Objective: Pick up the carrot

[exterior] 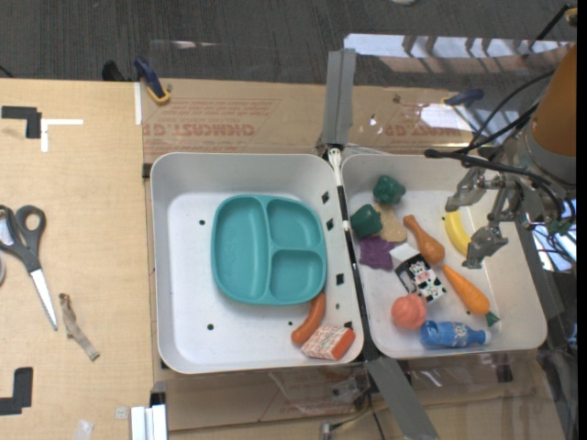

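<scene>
The carrot point(466, 290), orange with a green stub at its lower right end, lies slanted in the right bin point(523, 337) near the right wall. My gripper point(471, 222) hovers over the bin just above the carrot's upper end, beside a yellow banana point(455, 231). Its two fingers stand open with nothing held between them. One fingertip point(483, 245) is a short way above the carrot and apart from it.
The right bin also holds two green peppers point(388, 189), a brown drumstick point(424, 236), a purple piece point(376, 251), a black-and-white box point(422, 279), a red ball point(409, 312) and a blue bottle point(454, 335). In the left bin are a teal plate point(269, 248) and a sausage point(310, 319).
</scene>
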`<state>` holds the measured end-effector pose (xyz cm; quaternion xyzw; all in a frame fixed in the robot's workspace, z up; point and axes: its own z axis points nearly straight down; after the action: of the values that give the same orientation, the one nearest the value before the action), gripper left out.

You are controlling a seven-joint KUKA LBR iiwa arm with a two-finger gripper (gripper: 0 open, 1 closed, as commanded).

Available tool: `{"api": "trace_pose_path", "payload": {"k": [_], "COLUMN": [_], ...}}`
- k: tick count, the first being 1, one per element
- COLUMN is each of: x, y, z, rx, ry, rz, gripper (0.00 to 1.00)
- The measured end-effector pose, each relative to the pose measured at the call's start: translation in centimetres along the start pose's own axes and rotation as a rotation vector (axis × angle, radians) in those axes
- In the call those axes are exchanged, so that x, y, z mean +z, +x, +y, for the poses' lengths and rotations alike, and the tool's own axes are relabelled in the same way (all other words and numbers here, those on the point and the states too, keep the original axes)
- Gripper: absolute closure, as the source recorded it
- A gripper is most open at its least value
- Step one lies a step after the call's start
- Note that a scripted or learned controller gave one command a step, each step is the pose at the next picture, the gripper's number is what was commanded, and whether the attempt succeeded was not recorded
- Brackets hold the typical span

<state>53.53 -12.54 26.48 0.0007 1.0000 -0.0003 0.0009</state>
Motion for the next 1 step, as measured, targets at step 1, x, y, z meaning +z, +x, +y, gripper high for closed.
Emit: {"api": "trace_pose_path", "payload": {"k": [1], "x": [11.0], "y": [0.6], "z": [-4.54], "rx": [-0.144], "ry": [-0.001], "rz": [0.0], "gripper": [0.0]}}
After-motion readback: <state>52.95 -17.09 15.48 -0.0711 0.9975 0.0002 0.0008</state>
